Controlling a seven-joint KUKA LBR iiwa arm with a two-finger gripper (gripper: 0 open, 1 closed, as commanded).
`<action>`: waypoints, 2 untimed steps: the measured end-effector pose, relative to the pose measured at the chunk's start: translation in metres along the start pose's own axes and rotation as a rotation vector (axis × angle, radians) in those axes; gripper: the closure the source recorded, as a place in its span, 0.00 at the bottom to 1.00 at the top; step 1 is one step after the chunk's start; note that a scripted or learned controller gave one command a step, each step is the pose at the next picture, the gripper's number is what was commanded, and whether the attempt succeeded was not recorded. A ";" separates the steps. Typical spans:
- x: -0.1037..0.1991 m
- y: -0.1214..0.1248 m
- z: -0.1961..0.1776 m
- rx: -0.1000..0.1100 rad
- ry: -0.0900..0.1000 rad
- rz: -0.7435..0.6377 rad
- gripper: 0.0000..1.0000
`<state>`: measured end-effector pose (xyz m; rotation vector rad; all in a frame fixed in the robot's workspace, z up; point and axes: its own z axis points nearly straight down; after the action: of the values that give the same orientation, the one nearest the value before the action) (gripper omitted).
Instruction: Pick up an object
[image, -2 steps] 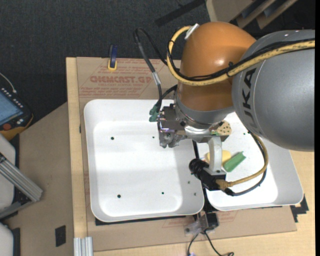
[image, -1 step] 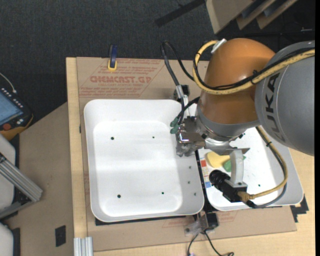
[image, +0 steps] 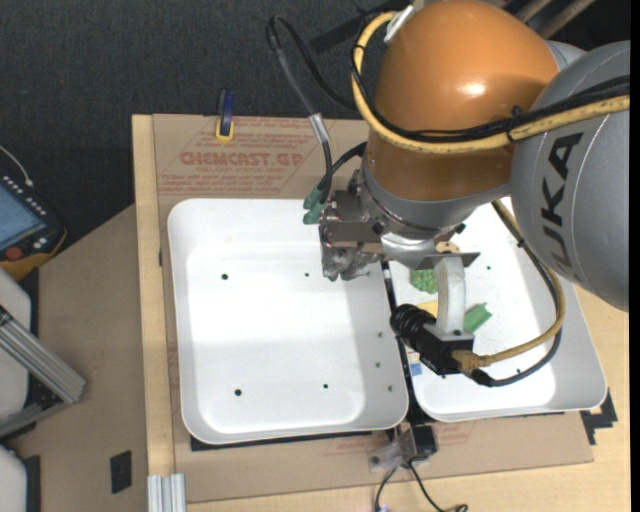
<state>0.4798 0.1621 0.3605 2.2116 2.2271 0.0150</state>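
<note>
Bins sit side by side before you: the left bin (image: 260, 330), then the gripper (image: 345, 262) low over its right rim, its opening impossible for you to judge. Further right, green objects (image: 476, 317) lie in the right bin (image: 530, 385), partly under the arm (image: 470, 110).

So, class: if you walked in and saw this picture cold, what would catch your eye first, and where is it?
The big orange dome of the robot arm fills the upper right, hanging over the seam between the two white bins. Below it, small green objects lie in the right bin, partly hidden by the arm and a black cable fitting. The left bin shows bare white floor with a few dark dots.
</note>
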 end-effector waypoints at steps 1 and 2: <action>0.052 0.001 -0.080 -0.001 0.002 -0.001 1.00; 0.064 0.001 -0.093 0.005 -0.003 0.005 1.00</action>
<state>0.4794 0.2253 0.4539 2.2176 2.2228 0.0066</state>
